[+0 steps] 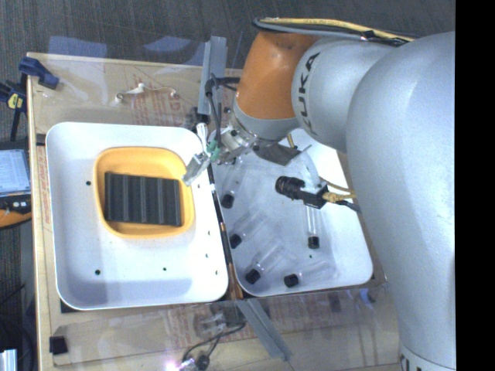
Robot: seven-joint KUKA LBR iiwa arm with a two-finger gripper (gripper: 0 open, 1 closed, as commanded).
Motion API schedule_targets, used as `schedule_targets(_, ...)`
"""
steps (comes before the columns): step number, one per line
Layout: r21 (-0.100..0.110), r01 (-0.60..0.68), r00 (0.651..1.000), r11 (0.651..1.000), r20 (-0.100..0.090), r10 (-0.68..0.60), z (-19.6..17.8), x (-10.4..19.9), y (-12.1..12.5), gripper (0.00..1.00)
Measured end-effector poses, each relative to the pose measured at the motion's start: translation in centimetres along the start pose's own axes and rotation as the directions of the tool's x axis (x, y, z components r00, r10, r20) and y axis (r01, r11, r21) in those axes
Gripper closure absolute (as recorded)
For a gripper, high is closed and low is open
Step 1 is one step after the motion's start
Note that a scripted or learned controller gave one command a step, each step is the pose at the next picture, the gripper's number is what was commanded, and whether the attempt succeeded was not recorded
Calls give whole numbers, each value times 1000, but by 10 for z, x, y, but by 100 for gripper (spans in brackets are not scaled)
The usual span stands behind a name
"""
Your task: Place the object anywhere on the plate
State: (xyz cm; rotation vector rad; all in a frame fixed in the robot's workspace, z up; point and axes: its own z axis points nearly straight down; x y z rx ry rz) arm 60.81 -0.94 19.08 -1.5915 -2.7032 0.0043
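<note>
- The plate (176,163) is yellow with rounded corners. It sits in the left bin (77,277), towards that bin's far side.
- The object (144,199) is a dark grey ribbed block. It lies flat on the plate and covers most of the plate's middle, with yellow rim showing all round it.
- The gripper (200,154) hangs over the seam between the two bins, just beside the plate's far right corner. It is apart from the block, and nothing is visibly held in it.
- Whether the gripper is spread or pressed together cannot be told, because glare and the wrist blur its outline.
- The right bin (348,265) holds several small black pieces (252,275) and some clear, hard-to-read shapes.
- Judged from how things lie, the block already rests on the plate, so the placing looks done.
- The block looks stiff and fairly light. Its ridged top should give some grip, and it does not look fragile.
- If it had to be taken up again, a pinch across its short width, with the ribs running between the pads, seems the safest hold.
- It is broad and flat, so a hold at one end would probably tip it.
- The plate's raised rim leaves little room beside the block's edges.
</note>
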Motion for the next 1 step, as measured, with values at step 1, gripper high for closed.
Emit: schedule_targets(1,-4,-10,1000,1000,3,10,-1,41,32,0)
